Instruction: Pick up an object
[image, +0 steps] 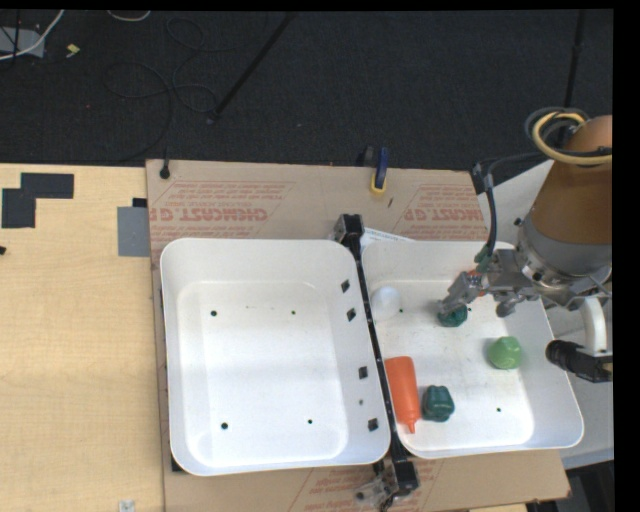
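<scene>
The grey arm with its orange band (572, 190) comes in from the right and leans over the right-hand shallow white plastic bin (540, 432), with its metal two-finger hand (458, 303) lowered near the bin's far middle. The hand's tips sit right at a small dark teal lump (453, 316); from here I cannot tell whether the hand is open, closed or actually gripping that lump. Nearer and to the right in the same bin lies a round light green ball-like object (505, 352), well apart from the hand. Along the bin's left wall rests a long orange carrot-shaped piece (402, 390), with a second dark teal chunk (437, 403) just beside it on the right. The left-hand shallow white bin (180, 350) sits alongside on a cardboard sheet (250, 205) laid on the pale wooden surface (70, 380).
</scene>
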